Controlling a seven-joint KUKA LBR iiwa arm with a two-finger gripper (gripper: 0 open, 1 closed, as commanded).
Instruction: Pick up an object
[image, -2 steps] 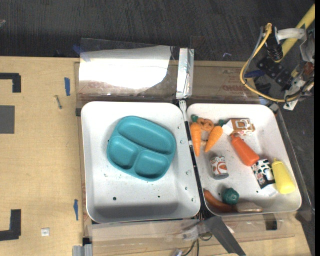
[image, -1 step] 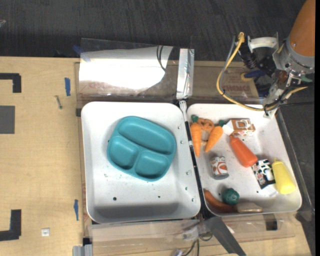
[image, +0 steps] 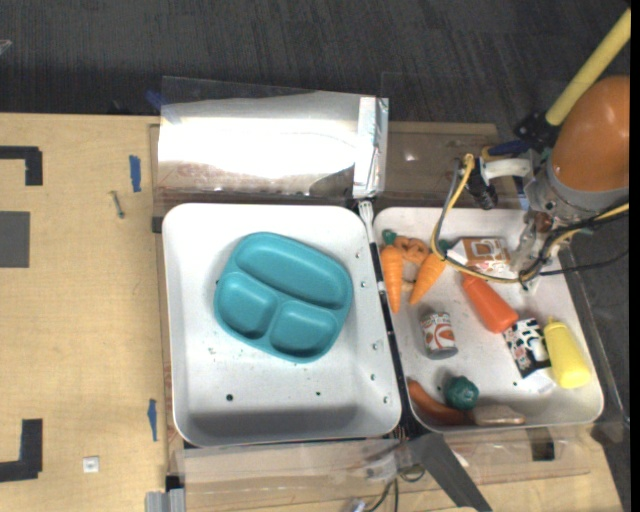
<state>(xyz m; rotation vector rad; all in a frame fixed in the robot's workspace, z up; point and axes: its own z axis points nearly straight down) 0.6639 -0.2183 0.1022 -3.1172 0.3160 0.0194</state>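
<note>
I looked down on a tan wooden worktop carrying two shallow white plastic bins side by side. The left bin held a teal plastic plate with three compartments, lying flat near its middle. The right bin held a scatter of small toys: two orange toy carrots at the far left, side by side and touching; a small grey tin can near the middle; an orange-red cylinder-shaped toy lying slantwise; a black-and-white spotted block just beside a yellow cylinder at the right; and a dark green round toy at the near edge, resting against a brown sausage-shaped piece.

My hand reached in from the far right, below the orange band of my arm, and hung over the far right part of the right bin, close to a flat printed card. Cables crossed in front of it, so I could not tell its opening, and nothing showed in its grip.

I judged this the approach step, with nothing lifted. The next move called for settling on one toy, likely the orange-red cylinder nearby, and descending squarely over it.
</note>
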